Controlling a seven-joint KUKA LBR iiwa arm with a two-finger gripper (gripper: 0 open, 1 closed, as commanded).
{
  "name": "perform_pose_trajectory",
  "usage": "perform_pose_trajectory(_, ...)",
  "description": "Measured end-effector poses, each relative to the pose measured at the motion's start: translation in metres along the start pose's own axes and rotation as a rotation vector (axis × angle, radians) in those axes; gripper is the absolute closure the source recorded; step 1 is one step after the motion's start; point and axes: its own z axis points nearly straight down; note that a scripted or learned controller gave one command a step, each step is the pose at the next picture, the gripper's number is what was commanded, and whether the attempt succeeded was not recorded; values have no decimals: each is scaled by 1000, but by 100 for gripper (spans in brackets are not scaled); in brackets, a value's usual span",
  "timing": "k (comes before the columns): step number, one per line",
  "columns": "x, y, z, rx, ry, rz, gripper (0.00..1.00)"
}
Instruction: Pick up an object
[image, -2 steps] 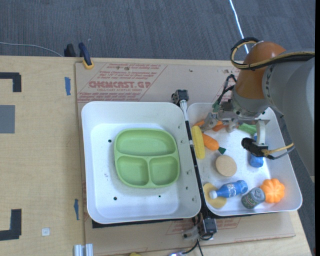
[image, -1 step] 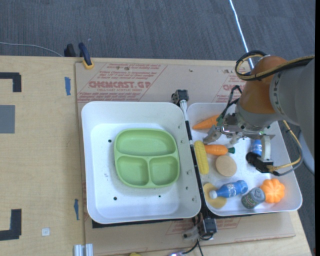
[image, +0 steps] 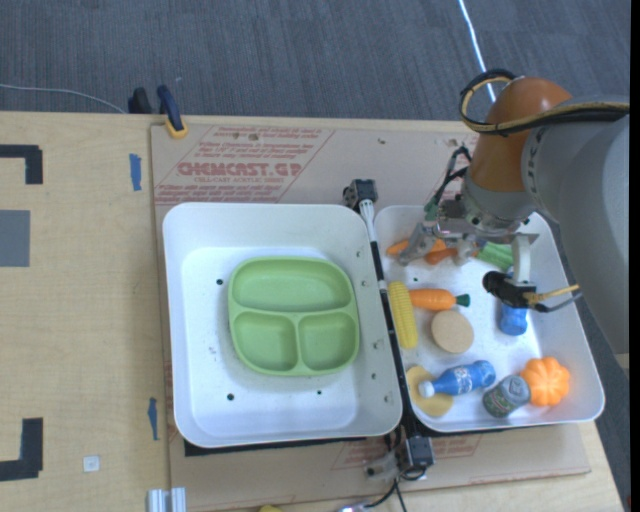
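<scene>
Objects crowd right bin (image: 590, 400); green divided plate (image: 294, 315) alone in left bin (image: 190, 300). Gripper (image: 450, 243) at right bin's 11 o'clock, jaw state cannot tell. Pumpkin (image: 546, 381) at 4 o'clock, blue bottle (image: 460, 379) at 6, carrot (image: 436, 298) and corn (image: 401, 312) at 9.

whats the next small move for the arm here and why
Probably lower the tool straight down onto the orange piece beneath it at the far end of the right bin. The tool hangs low over that spot, and nothing can be seen gripped in it. The carrot and corn cob lie nearer the camera, apart from it.
</scene>
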Motion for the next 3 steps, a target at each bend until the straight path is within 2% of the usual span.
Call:
perform_pose_trajectory(1,0,-78,0,-25,-2,-3,0)
perform_pose_trajectory(2,-1,0,0,0,2,0,0)
perform_pose_trajectory(3,-11,-60,0,-25,-3,-3,0)
